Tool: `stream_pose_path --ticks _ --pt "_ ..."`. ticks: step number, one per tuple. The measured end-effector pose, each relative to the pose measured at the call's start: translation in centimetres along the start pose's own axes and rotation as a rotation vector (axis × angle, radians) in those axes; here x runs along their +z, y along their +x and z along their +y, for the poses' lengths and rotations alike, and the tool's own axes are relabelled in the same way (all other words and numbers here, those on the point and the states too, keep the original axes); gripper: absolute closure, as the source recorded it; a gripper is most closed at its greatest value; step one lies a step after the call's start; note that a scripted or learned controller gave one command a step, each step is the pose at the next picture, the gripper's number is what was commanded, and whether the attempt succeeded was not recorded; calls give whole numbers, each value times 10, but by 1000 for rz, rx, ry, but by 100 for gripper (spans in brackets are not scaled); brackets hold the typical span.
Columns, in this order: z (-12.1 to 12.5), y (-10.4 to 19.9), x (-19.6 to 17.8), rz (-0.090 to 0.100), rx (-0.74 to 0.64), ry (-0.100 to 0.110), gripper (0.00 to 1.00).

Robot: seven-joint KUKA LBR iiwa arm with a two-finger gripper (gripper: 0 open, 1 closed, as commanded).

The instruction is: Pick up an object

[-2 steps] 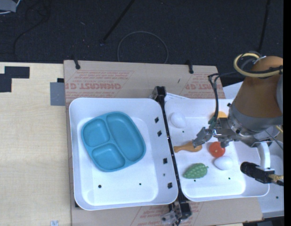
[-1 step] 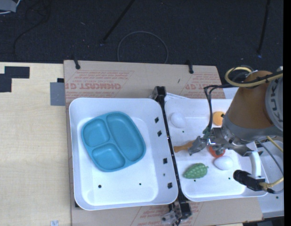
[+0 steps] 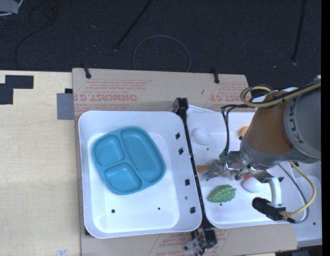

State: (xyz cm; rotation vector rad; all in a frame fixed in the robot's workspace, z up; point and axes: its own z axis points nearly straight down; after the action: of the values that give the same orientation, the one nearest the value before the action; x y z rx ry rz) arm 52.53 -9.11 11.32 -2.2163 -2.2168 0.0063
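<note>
My gripper (image 3: 214,172) hangs low in the right bin (image 3: 235,220), near its left wall. A small brown piece (image 3: 203,168) lies just left of the gripper, touching or nearly touching it. A green bunch of toy grapes (image 3: 221,193) lies just below the gripper, apart from it. A white egg-shaped thing (image 3: 201,135) rests near the bin's far left corner. A yellow thing (image 3: 244,130) peeks out beside the arm's orange band. A white rounded thing (image 3: 251,184) sits partly hidden under the wrist.
The left bin (image 3: 133,225) holds a blue divided plate (image 3: 127,159). A black divider (image 3: 189,164) runs between the two bins. The arm covers the right bin's middle and right side. Cardboard lies under both bins.
</note>
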Motion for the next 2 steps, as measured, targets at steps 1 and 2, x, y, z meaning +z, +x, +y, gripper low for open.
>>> stream_pose_path --ticks 1,2 --pt "0 1 27 -1 1 -3 0" --pt "0 -1 15 -1 8 -5 100"
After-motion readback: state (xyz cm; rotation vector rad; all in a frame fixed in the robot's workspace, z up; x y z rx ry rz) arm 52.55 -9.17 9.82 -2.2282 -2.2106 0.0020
